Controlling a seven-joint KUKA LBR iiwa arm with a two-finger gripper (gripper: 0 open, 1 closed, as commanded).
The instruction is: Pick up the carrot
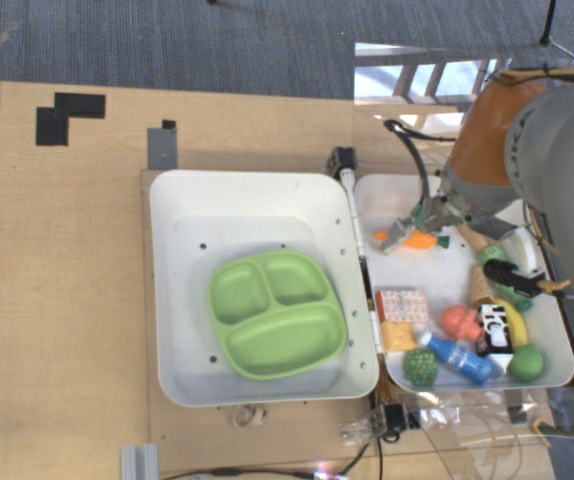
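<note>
Carrot: small orange carrot [419, 239] lies on the floor of the right bin [387, 196], near its upper end.
Pincer: pincer [414, 230] is down at the carrot, grey fingers either side; whether it is clenched cannot be told.
Progress: reach looks done; grasp unconfirmed, lift remains.
Nearby: toys crowd the bin's lower end; green plate [277, 313] sits in the left bin [182, 218].
</note>
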